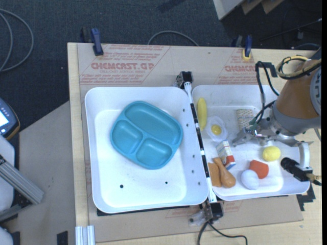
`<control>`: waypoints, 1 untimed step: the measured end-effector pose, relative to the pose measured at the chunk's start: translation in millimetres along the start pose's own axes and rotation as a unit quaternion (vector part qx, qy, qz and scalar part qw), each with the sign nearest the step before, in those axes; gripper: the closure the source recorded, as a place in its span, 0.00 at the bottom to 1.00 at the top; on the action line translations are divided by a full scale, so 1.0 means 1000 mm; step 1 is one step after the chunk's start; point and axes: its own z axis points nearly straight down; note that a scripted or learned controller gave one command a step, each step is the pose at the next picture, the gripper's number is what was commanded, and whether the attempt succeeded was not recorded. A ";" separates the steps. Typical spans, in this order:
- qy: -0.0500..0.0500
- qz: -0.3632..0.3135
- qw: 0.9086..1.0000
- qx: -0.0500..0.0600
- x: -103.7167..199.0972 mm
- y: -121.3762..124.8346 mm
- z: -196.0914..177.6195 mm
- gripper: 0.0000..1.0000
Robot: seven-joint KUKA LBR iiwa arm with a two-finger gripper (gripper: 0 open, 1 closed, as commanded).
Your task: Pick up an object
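Gripper (244,135) sits low in the right bin (232,92), fingers pointing toward 9 o'clock, tips w/ a slight gap, nothing pinched between them. Small bottle (225,151) lies just at its 7 o'clock, fried egg toy (216,129) at 9. Lemon (271,153) at 4 o'clock. Left bin (97,137) carries a blue divided plate (146,134).

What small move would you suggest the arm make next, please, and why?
Probably lower the claw a little toward the small bottle just below-left of it. The claw sits over the right bin with nothing visibly held, and that bottle looks like the nearest item.
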 end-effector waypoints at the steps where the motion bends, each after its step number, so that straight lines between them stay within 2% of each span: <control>1: -0.003 -0.003 1.000 -0.007 -0.023 0.075 -0.002 0.00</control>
